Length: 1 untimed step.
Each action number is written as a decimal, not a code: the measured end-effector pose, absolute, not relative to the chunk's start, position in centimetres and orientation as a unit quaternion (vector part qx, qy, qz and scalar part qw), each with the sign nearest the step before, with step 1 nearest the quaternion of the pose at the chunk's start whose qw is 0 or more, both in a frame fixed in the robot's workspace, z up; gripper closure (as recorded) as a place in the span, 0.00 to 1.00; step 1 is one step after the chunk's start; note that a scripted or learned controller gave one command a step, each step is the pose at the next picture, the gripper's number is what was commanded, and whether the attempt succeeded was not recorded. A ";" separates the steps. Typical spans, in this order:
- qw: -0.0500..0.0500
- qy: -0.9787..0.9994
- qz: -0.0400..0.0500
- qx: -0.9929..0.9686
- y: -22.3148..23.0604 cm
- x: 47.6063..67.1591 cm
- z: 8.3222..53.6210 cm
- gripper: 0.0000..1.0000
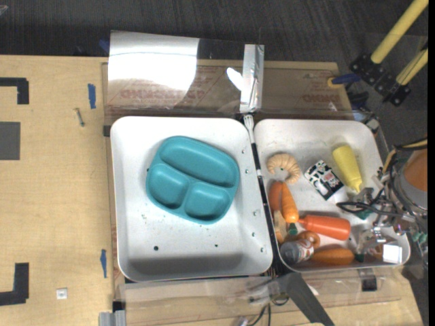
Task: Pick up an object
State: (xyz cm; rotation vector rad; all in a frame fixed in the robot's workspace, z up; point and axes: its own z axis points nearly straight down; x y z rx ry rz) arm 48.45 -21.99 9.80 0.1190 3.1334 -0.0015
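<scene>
The right bin [309,129] holds several toy items. A tan croissant [284,165] lies near its left wall, and a yellow bottle [347,168] near the back right. Between them sits a black-and-white patterned block [323,178]. An orange carrot [288,204] lies below the croissant. A long orange piece [326,225] crosses the middle, and another orange piece [332,255] lies along the front wall. My gripper [378,237] is low over the bin's front right corner, just right of the long orange piece, amid dark cables. The arm's orange band [415,172] rises at the right edge.
In the left bin [129,236] lies a teal divided plate [192,178]. A clear plastic sheet and a metal strip [251,77] stand behind the bins. Yellow-and-black stand legs [397,32] are at the back right. Tan bench surface [51,182] stretches to the left.
</scene>
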 end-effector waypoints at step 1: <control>0.003 0.999 0.000 0.036 -21.8 48.6 10.5 1.00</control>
